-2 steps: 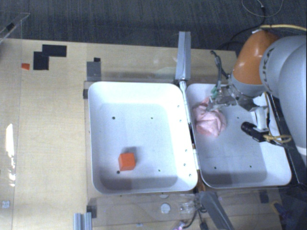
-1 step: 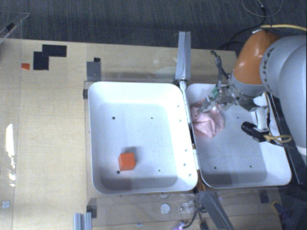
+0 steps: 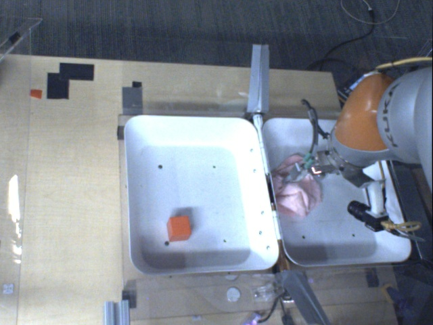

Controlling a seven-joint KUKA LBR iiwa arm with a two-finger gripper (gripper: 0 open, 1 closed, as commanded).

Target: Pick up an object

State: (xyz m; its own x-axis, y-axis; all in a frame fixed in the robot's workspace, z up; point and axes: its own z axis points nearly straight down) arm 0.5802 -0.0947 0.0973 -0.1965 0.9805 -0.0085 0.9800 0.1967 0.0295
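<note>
**Mia:** Where is the tool (image 3: 315, 168) now?

**Ben:** It is low in the near bin (image 3: 338, 249), right on top of a pink soft thing (image 3: 296, 193). That could be a crumpled cloth or a soft toy. I can't tell which.

**Mia:** Has the tool got hold of it?

**Ben:** I can't tell. The tip is down against the pink lump, and I can't see how far open the tool is or if anything is caught in it.

**Mia:** So which step is this?

**Ben:** I think it is the grab step. The tool is at the pink thing, and the pink thing looks like it lies on the bin floor, not lifted.

**Mia:** What does the next move need?

**Ben:** My guess is a firm squeeze on a good bunch of it, then a lift straight up. Soft things sag and slip, so a thin pinch might let go.

**Mia:** Is anything in the way?

**Ben:** The pink thing lies close to the bin wall on the side away from the arm (image 3: 406, 120). The tool should not bump that wall.

**Mia:** What is farther off?

**Ben:** Past that wall is the far bin (image 3: 196, 154). An orange block (image 3: 179, 228) sits in it, well apart from the tool, so it is no bother. Way beyond that, on the wooden surface (image 3: 67, 215), are a black shape (image 3: 67, 78) and a little orange square (image 3: 36, 94).
</note>
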